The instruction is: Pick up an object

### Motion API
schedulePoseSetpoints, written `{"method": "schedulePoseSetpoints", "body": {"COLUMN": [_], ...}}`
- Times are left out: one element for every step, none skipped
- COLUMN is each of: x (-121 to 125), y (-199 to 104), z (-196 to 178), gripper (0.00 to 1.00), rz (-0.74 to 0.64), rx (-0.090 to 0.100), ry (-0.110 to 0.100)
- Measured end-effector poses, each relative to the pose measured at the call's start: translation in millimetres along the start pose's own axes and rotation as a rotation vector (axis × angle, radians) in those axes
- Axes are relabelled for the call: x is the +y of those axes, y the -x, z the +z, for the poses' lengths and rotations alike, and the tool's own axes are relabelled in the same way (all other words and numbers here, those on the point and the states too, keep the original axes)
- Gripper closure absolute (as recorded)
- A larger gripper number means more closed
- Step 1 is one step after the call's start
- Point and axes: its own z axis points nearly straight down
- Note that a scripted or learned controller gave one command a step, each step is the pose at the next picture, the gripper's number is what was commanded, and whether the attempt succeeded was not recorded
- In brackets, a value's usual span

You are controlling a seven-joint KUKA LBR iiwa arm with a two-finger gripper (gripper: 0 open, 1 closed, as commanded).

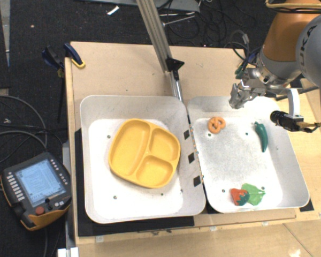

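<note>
A small red and green toy (247, 195) is seen nearest the camera, lying close to the near edge of the right bin (289, 159), a bit toward its near right corner. A green pepper (261, 135) is found farther back, close to the right edge of the same bin. An orange pretzel-shaped toy (216, 125) is placed near the far left corner of the right bin, just beside the wall shared with the left bin (93, 143).

A yellow tray (145, 153) with three parts is set in the middle of the left bin.

The gripper (237, 100) is held above the far edge of the right bin, under the grey and orange arm (290, 33) that comes in from the right. Whether it is spread wide or pinched together cannot be told. Nothing is seen held in it. The pretzel toy is the closest thing to it, a little nearer the camera and to the left, and it is not touched. The pepper is near but apart from it, and the red and green toy is well apart, across the bin.

A grey and orange hand controller (36, 187) with a screen is laid on the floor beside the bench's left edge.
</note>
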Motion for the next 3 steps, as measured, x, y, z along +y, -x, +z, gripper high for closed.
{"method": "schedulePoseSetpoints", "body": {"x": [1,-12,-17], "y": [0,-49,-108], "z": [-24,-33,-31], "gripper": [1.00,1.00,1.00], "rz": [0.000,-0.004,-0.005], "rx": [0.000,0.003,0.003], "ry": [-0.002,-0.008,-0.009]}}
